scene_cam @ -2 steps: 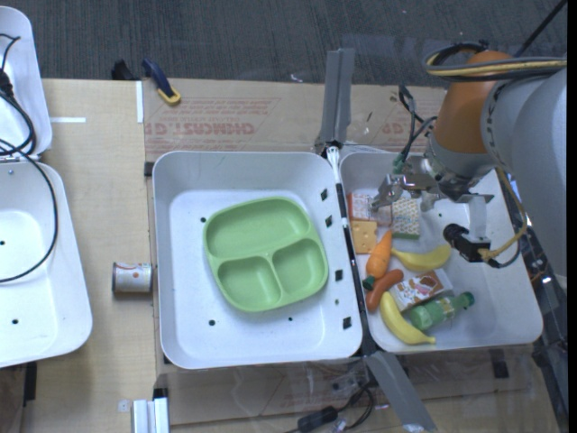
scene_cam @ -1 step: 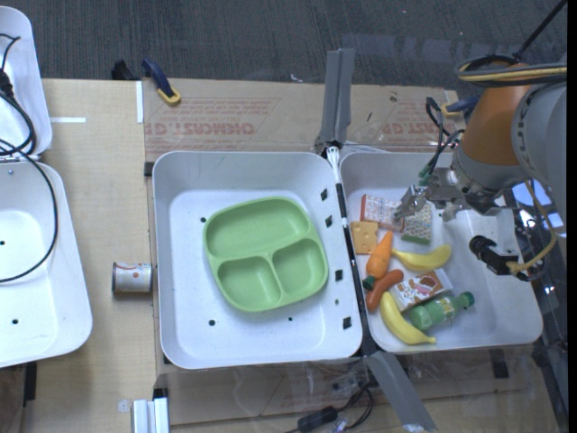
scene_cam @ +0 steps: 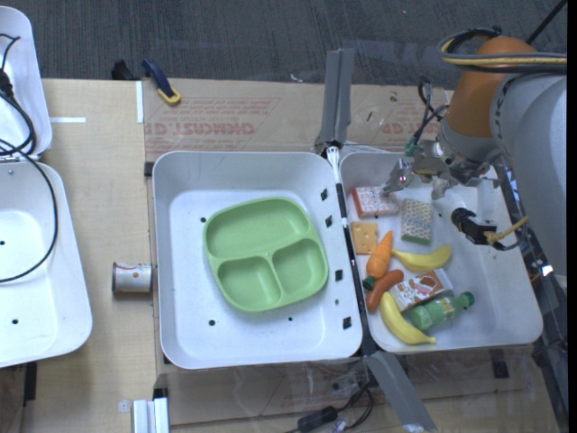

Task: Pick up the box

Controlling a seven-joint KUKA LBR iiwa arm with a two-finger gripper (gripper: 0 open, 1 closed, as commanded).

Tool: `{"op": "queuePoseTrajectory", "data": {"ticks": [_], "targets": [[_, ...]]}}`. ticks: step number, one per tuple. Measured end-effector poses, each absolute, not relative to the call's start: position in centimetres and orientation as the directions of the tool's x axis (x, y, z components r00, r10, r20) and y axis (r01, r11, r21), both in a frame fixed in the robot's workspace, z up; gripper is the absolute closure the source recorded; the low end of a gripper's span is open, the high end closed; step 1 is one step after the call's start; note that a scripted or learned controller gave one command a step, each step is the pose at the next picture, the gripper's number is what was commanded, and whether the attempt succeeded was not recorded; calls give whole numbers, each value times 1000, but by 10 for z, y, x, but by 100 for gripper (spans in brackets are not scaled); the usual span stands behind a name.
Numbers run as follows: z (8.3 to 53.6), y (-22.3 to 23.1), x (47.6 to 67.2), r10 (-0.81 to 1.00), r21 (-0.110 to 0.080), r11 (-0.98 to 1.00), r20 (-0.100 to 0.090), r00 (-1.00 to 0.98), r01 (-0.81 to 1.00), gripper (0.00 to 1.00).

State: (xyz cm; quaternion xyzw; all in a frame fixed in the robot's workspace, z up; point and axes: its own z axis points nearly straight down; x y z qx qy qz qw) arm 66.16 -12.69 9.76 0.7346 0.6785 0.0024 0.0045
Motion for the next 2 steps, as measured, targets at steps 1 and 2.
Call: {"op": "queuePoseTrajectory", "data": {"ticks": [1,2], "targets": [[98,-108,648,989,11,-149,-2,149,989,0],[171,-134,659,859,1,-511,-2,511,859,0]]}}
